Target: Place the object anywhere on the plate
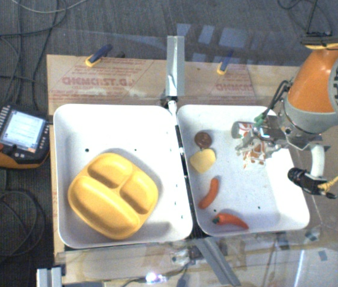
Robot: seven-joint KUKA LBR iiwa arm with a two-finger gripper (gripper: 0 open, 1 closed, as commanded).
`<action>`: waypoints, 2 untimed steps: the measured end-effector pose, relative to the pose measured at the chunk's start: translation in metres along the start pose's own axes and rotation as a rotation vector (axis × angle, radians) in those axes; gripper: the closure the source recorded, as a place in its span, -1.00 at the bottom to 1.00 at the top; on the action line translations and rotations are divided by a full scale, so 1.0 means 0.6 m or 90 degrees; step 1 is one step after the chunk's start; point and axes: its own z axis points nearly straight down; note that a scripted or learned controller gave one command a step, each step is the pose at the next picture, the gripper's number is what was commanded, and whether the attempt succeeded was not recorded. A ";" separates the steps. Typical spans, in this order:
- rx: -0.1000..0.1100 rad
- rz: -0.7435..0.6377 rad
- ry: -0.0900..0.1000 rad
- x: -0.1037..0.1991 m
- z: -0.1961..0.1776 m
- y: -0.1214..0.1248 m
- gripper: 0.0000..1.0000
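Yellow plate, left bin, vacant; candidate objects right bin: brown piece at 10 o'clock, yellow piece beneath, orange sausage, red pepper at 6; gripper at 1 o'clock, grip state undeterminable, presumably positioning for pickup.

Grey arm — orange band, black cables, metallic end effector
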 end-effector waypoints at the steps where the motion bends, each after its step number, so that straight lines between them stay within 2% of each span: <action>1: 0.000 -0.147 0.002 0.044 -0.042 -0.111 1.00; 2: -0.002 -0.177 0.002 0.215 -0.127 -0.130 1.00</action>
